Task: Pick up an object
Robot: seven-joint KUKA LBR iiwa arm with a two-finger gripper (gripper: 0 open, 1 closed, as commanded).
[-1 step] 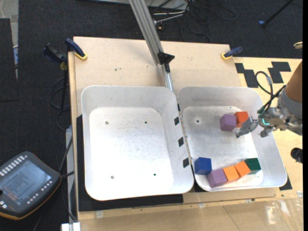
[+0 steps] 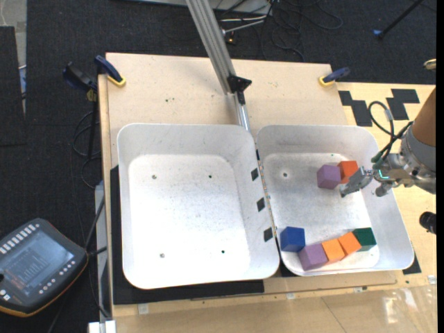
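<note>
Here, the right bin [image 2: 388, 207] holds the blocks: a purple cube [image 2: 329, 177] toward its far side, matte, with softly rounded edges, touching an orange cube [image 2: 348, 168] just to its right. The gripper [image 2: 355, 185] sits low beside these two, just right of the purple cube and near of the orange one; whether it is spread or closed cannot be told at this size. Along the near wall lies a row: a blue cube [image 2: 292, 238], a second purple block [image 2: 313, 255], a second orange block [image 2: 334, 248] and a green block [image 2: 363, 238], packed close. The left bin [image 2: 132, 186] lies beside it.
</note>
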